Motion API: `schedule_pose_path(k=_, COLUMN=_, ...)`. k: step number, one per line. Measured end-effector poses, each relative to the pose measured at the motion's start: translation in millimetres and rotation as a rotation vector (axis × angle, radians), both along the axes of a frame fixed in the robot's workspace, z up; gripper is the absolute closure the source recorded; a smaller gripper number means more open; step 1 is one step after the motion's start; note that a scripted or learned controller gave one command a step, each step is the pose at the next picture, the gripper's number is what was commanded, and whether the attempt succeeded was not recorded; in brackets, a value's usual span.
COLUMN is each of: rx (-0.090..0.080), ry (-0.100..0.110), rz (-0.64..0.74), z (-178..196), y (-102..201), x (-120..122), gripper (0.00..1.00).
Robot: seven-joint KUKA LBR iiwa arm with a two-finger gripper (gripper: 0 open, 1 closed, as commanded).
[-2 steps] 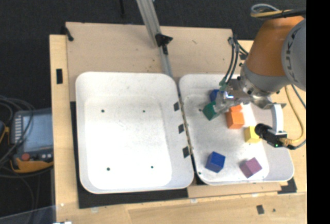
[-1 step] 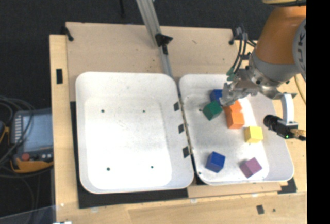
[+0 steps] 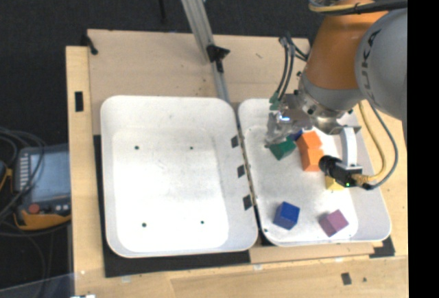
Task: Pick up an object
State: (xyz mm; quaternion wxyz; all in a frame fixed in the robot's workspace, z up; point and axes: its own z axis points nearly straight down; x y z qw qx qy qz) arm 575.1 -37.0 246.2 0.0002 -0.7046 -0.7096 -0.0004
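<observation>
My gripper hangs over the upper left part of the right bin, under the grey and orange wrist. A green block lies right below its tip, touching or nearly touching it. An orange block stands just to the right of the green one. Nearer the front of the bin sit a blue cube and a purple cube. A small yellow piece peeks out beneath a black part of the arm's cabling.
The left bin lies beside the right one, joined by black clips along the shared edge. A slanted metal rail rises behind the bins. Cables loop off the wrist at the right.
</observation>
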Motion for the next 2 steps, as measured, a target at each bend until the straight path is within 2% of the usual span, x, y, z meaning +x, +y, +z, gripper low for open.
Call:
schedule_pose_path(k=1, rx=0.000, ry=0.002, rz=0.000, z=-13.8, y=52.3, x=10.3, gripper=1.00)
schedule_pose_path(k=2, rx=0.001, ry=-0.002, rz=0.001, z=-2.0, y=102.5, x=25.2, gripper=1.00)
